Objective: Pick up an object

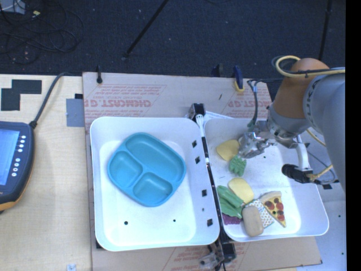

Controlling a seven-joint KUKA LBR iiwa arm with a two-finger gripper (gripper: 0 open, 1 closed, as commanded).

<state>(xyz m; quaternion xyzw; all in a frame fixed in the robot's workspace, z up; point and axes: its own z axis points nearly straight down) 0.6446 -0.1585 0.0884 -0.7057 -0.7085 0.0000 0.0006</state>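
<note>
Toy food in the right bin, the arm's hand low over it.

Nearest me lie a toy pizza slice (274, 206), a tan bread-shaped piece (252, 219) and a green leafy toy (228, 201), with a yellow oval piece (241, 189) just behind. Farther back, the metal hand (250, 146) hangs just beside a small green lumpy toy (237, 165) and a yellow rounded toy (227, 149); I cannot tell its grip. A blue divided plate (146, 168) sits in the left white bin (107, 230).
</note>
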